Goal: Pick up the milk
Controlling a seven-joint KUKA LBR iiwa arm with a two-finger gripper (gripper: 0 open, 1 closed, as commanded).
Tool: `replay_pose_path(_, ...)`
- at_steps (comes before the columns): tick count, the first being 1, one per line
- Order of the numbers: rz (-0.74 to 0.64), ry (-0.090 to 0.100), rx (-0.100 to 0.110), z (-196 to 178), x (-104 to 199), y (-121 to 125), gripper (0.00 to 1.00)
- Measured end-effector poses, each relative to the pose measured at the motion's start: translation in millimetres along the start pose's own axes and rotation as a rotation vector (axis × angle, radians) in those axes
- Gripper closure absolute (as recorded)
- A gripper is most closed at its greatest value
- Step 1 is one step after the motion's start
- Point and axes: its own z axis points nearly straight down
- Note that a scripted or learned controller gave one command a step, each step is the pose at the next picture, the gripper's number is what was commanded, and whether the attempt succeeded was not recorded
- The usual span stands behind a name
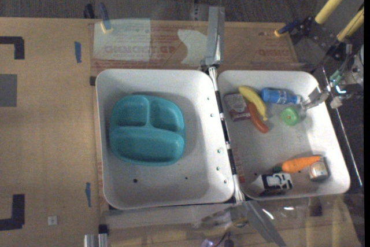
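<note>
My gripper [321, 96] at the right bin's [335, 150] two o'clock rim, grip state unreadable; milk [276, 181] lies toward six o'clock.

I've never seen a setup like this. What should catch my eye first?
The big teal tray filling the left bin. Then the bright clutter in the right bin: a banana and blue bottle at the far end, a carrot and small milk carton near the front.
</note>
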Motion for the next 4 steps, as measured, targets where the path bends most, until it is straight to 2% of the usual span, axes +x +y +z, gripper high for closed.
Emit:
replay_pose_path(1,0.011,0.004,0.004,110,28,-77,0.00)
replay_pose_path(2,0.014,0.005,0.003,136,8,-72,0.00)
replay_pose_path(3,0.202,0.002,0.002,106,10,-72,0.00)
replay_pose_path(4,0.013,-0.004,-0.007,141,40,-17,0.00)
